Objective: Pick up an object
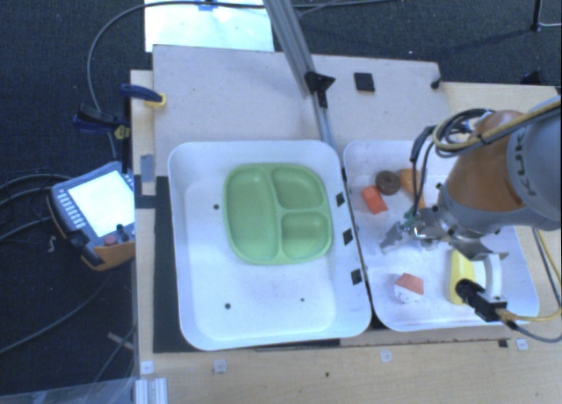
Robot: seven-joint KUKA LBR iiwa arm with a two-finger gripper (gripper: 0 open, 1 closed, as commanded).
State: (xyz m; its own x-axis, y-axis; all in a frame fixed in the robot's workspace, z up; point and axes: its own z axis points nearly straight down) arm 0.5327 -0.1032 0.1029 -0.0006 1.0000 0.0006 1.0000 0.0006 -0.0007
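On the far left, off the bench, a handheld control pendant with a lit white screen and orange casing is lying on the dark floor among cables. The left shallow white plastic bin is holding one pale green divided plate with three compartments, sitting toward the bin's far side and leaving a wide stretch of bare white floor along the near and left edges. A thin grey metal pole is slanting down from the far side toward the gap between the two bins. The right shallow white bin is holding four small things: one brown round block and one orange block near its far left corner, one small white and red piece lying alone near the near edge, and one yellow oblong object to its right, partly under the arm. The grey arm with its orange band is reaching in from the right and bending down over this bin, crowding its right half. The metal two-finger gripper is pointing left, hovering between the orange block and the white and red piece, with nothing seen between its fingers; whether they are spread or closed cannot be told.
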